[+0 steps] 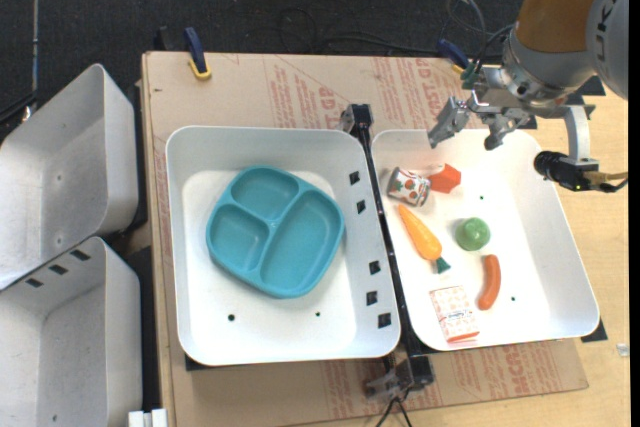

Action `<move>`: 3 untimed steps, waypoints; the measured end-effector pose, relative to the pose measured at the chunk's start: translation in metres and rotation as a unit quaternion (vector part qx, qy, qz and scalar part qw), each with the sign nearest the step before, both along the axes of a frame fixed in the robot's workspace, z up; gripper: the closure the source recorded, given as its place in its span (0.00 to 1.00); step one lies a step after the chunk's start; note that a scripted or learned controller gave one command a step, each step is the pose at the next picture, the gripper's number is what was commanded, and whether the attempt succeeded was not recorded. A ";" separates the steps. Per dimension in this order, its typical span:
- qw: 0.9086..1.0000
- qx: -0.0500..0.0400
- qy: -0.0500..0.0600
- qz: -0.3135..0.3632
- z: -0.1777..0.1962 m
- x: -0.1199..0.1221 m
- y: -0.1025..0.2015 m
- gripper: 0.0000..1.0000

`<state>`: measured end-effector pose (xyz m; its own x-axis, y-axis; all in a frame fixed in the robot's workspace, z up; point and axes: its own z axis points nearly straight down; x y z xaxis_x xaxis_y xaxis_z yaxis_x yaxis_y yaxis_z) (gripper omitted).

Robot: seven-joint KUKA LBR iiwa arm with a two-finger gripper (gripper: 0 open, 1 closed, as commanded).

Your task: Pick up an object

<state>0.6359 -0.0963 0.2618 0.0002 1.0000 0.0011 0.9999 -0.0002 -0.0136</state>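
Note:
The right bin (pixel 540 215) holds several small items: a white can with red print (pixel 408 186), a red-orange block (pixel 445 178), an orange carrot (pixel 421 233), a green ball (pixel 473 234), a reddish sausage (pixel 488 282) and a small white carton (pixel 452 311). My gripper (pixel 471 126) hangs open above the bin's far edge, its two grey fingers spread with nothing between them. It sits up and to the right of the can and the red-orange block.
A teal divided plate (pixel 275 230) lies in the left bin (pixel 200 315). A black divider (pixel 378 225) runs between the bins. Two more white bins (pixel 60 175) stand off the bench to the left. A blue clamp (pixel 197 54) grips the board's far edge.

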 end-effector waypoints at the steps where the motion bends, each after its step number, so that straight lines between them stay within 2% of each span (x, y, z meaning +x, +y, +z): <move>1: 1.000 -0.001 -0.007 0.001 0.008 0.002 0.000 0.00; 2: 1.000 -0.001 -0.004 -0.001 -0.043 -0.006 -0.007 0.00; 3: 1.000 -0.001 -0.005 -0.001 -0.105 -0.002 -0.011 0.00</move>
